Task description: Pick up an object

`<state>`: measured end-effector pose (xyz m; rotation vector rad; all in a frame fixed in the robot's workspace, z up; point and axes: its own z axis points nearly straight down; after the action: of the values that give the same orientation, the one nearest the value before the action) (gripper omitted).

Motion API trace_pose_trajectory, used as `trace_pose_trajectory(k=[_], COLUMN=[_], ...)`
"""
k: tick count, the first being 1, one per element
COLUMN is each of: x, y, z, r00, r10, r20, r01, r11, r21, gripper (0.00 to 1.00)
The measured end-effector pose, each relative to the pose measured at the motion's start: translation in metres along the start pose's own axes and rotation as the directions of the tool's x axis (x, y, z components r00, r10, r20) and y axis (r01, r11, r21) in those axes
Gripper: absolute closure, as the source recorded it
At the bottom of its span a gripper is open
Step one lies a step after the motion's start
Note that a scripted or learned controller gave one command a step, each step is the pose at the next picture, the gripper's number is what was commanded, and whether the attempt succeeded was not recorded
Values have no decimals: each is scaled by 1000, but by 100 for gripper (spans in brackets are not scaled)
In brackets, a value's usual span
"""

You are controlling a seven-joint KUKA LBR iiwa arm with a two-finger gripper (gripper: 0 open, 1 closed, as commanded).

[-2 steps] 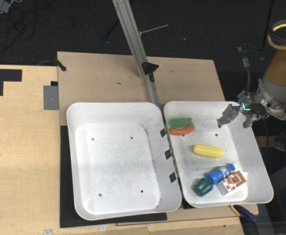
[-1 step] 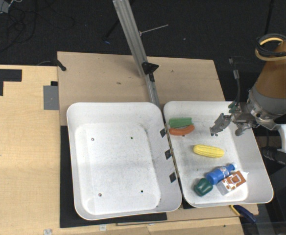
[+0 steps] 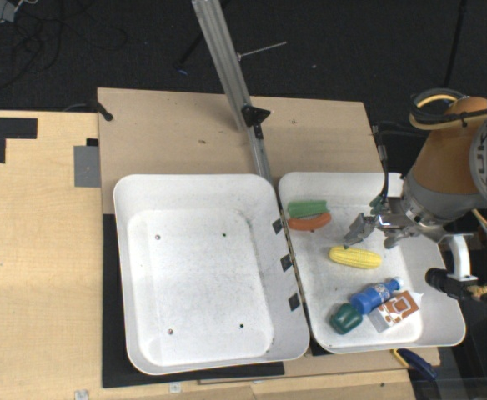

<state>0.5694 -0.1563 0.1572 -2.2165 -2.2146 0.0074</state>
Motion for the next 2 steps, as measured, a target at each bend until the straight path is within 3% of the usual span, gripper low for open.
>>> trace_pose_trajectory(k=[1,2], x=[3,1], y=[7,7], z=[47,34], r00=[1000,1000], r10=[1,6], r20=[0,1], r01=[-1,-6], r11=[1000,1000], r21=[-2,-5], gripper=[0,100])
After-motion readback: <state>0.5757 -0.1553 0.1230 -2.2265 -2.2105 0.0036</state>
